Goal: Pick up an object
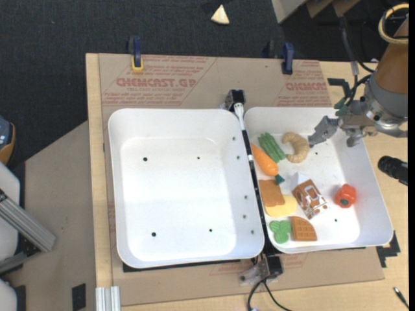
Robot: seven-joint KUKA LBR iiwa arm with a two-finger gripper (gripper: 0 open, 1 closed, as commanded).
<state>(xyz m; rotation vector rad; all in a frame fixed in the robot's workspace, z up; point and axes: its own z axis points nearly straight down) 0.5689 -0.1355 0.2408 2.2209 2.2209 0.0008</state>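
Observation:
My gripper (pixel 337 133) hangs over the far right part of the right bin (pixel 371 229), open, with nothing between its fingers. One grey finger (pixel 321 131) points toward a tan croissant (pixel 297 146) just to its left. Further left lie a green pea pod (pixel 272 146) and an orange carrot (pixel 264 161). Toward the front of the bin sit a yellow and orange slab (pixel 273 198), a brown and white block (pixel 309 198), a red pepper (pixel 345 195), a waffle (pixel 303 229) and a small green piece (pixel 280 230).
The left bin (pixel 123 173) stands beside the right one, and a black divider (pixel 249 164) runs between them. Both rest on a cardboard sheet (pixel 168 76) held by two blue clamps at the back edge.

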